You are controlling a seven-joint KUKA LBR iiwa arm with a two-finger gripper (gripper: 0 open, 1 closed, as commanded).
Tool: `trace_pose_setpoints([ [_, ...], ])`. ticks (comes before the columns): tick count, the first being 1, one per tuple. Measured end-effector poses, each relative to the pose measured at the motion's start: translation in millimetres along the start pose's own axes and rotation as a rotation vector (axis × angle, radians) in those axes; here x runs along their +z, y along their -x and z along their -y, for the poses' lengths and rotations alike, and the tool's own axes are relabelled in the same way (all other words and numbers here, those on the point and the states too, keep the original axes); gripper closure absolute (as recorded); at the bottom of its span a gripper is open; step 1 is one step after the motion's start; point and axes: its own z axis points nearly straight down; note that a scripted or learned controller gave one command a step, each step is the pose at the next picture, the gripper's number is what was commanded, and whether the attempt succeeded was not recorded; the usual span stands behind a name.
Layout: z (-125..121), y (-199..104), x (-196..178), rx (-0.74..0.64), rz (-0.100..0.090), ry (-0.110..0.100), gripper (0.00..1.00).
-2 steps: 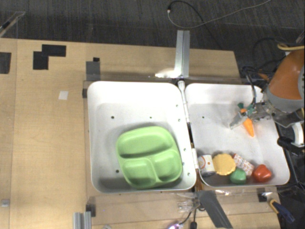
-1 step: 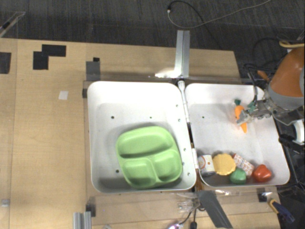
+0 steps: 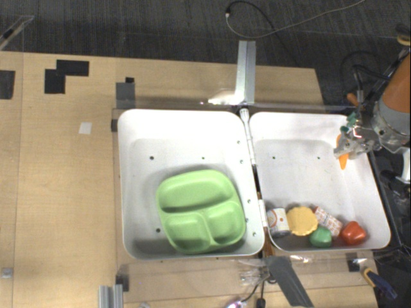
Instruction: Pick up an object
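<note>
In the camera view, you see the jaws (image 3: 347, 147) above the right bin's (image 3: 302, 165) far right edge; whether they are released or clenched cannot be told. The objects (image 3: 314, 225) cluster along that bin's near wall. A green tray (image 3: 200, 209) lies in the left bin (image 3: 138, 172).

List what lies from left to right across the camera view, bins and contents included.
Left bin → green divided plate → right bin → small white packet → yellow round piece → green piece → red piece → gripper.

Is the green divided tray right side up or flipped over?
Right side up: the green divided tray in the left bin shows its three sunken compartments facing the camera.
</note>
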Motion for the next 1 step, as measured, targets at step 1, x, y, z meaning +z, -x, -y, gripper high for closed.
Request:
trace_pose_setpoints([
  [1, 16.2, -55.5, -38.1, -0.165, -0.001, 0.0, 1.0],
])
